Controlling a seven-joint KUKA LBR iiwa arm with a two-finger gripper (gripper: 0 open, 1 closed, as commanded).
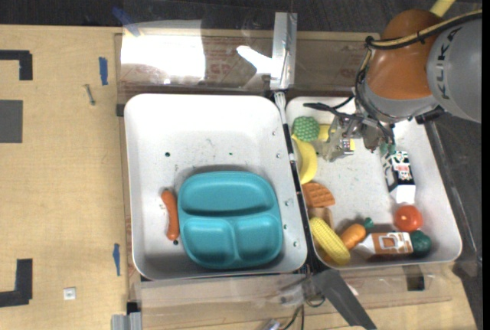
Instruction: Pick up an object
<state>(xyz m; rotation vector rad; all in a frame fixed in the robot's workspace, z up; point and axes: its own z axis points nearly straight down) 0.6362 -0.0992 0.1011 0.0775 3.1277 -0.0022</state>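
Seen from above at a slant, a wooden tabletop [53, 191] carries two shallow white bins side by side. The left bin [207, 118] holds a teal divided tray [228, 217] toward its near side, with an orange carrot-like piece [171, 214] lying just beside the tray's left edge. The right bin [440, 206] holds a scatter of toy foods. The grey arm with its orange band [402, 64] reaches in from the right and hangs over the far end of this bin, its claw [352, 138] pointing down above the bin's white floor. Whether the claw is open or closed cannot be told, and nothing can be seen held in it. Just left of the claw sit a green round piece [305, 126] and a yellow banana [306, 160] along the bin's left wall. Nearer the camera lie a brown-orange piece [319, 194], a corn cob [329, 240], a small carrot [354, 233] and a small carton [390, 243]. To the claw's right are a small black-and-white bottle [400, 168] and a red tomato [408, 217], both apart from the claw.
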